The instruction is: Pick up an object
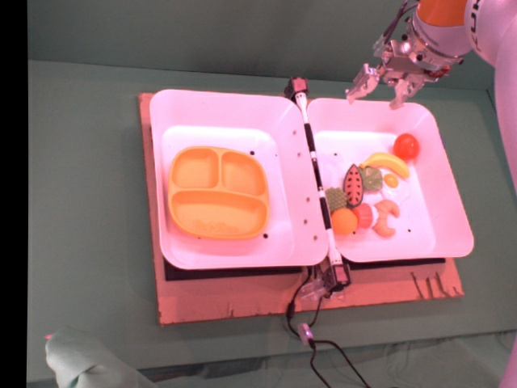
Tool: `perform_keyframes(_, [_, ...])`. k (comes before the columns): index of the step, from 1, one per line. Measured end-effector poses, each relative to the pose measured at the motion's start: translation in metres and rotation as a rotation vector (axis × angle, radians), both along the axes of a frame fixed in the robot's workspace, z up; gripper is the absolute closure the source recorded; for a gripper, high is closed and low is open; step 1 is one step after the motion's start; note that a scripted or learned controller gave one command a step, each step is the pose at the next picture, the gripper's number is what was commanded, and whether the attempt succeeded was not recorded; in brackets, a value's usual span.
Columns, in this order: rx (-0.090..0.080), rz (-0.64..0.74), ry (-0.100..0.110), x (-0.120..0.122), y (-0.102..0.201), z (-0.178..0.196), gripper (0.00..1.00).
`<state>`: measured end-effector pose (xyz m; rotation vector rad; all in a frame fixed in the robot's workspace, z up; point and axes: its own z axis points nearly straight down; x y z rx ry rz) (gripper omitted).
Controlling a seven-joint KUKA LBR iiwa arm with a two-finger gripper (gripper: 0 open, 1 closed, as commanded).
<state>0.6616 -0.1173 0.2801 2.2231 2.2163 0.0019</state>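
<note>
1. You see the arm coming in from the top right, orange band just above the wrist.
2. Your jaws sit wide apart, nothing between them; the gripper hangs over the far rim of the right bin.
3. The toys lie below the jaws, toward the near side, well apart from them.
4. Closest to the jaws: the red ball, just below and slightly right of them.
5. Next down is the banana, touching or nearly touching a small green piece; you can't tell what that piece is.
6. The watermelon slice stands below the jaws and slightly left, upright on edge.
7. Further below: the orange, a pink-red round piece just beside it, and the croissant to its right.
8. A small green leafy piece sits left of the watermelon slice, against the divider rod.
9. The left bin lies far left of the jaws and holds an orange divided plate.
10. Both bins rest on a brown board on the green table.
</note>
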Motion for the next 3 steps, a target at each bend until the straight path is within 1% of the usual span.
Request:
perform_keyframes(1, [-0.001,0.000,0.004,-0.003,0.008,-0.045,0.00])
perform_keyframes(3, [-0.001,0.000,0.005,-0.005,0.006,-0.126,0.00])
